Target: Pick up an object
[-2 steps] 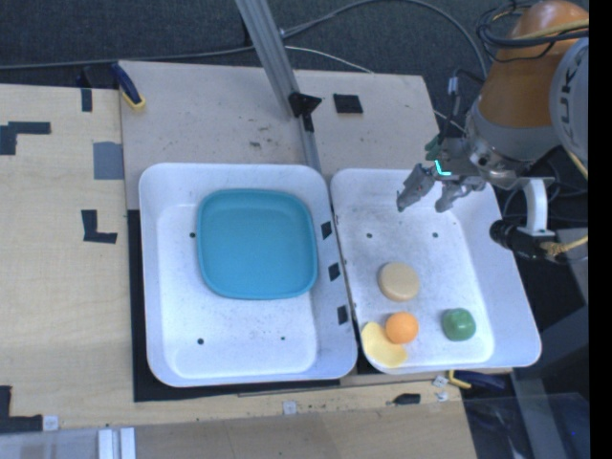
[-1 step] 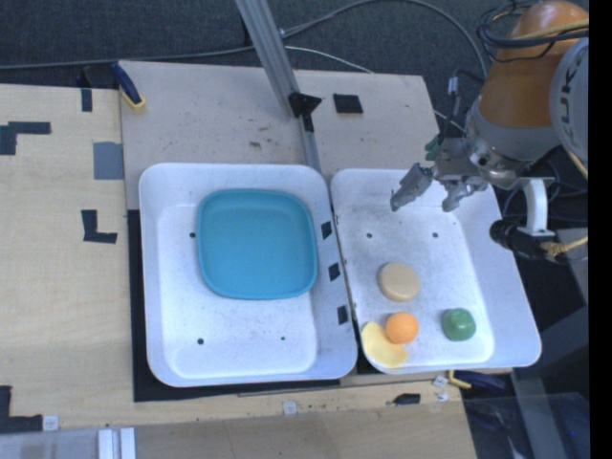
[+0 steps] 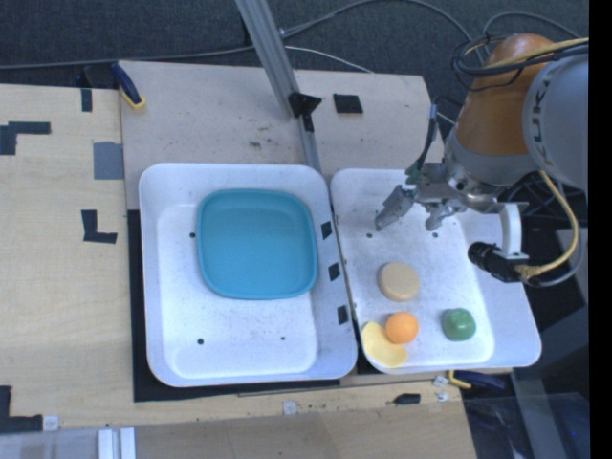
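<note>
While the fingers (image 3: 390, 210) stood spread with nothing between them, the gripper (image 3: 413, 210) hovered over the upper part of the right bin (image 3: 356, 191), and there was bare white floor beneath it. Below it lay a beige round object (image 3: 398, 281), well apart from the fingertips. Nearer the front rim sat an orange ball (image 3: 402, 328) touching a yellow piece (image 3: 380, 351), with a green object (image 3: 459, 324) near the right side. Over in the left bin (image 3: 172, 352) rested a blue plate (image 3: 256, 244).
</note>
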Robot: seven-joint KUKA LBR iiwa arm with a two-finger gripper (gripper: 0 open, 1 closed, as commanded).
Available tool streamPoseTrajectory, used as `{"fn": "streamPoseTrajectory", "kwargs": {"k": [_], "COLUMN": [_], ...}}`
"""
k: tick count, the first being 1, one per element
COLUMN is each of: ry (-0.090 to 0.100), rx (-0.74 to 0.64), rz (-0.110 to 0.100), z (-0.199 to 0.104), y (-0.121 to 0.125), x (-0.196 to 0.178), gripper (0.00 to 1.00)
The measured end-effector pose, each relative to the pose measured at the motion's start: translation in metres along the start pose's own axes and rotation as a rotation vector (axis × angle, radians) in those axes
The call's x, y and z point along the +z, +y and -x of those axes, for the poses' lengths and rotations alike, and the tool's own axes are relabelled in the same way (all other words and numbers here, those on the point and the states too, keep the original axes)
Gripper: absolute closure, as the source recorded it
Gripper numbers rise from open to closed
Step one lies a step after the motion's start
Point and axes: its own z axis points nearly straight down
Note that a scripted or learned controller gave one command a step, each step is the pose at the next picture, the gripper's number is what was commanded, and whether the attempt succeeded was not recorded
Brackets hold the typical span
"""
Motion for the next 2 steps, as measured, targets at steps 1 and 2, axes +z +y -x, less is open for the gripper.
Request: {"fn": "streamPoseTrajectory", "kwargs": {"k": [1, 2], "ry": [0.000, 0.000], "rx": [0.001, 0.000], "rz": [-0.002, -0.001], "z": [0.007, 0.011], "y": [0.003, 0.002], "x": [0.059, 0.121], "gripper": [0.00, 0.00]}}
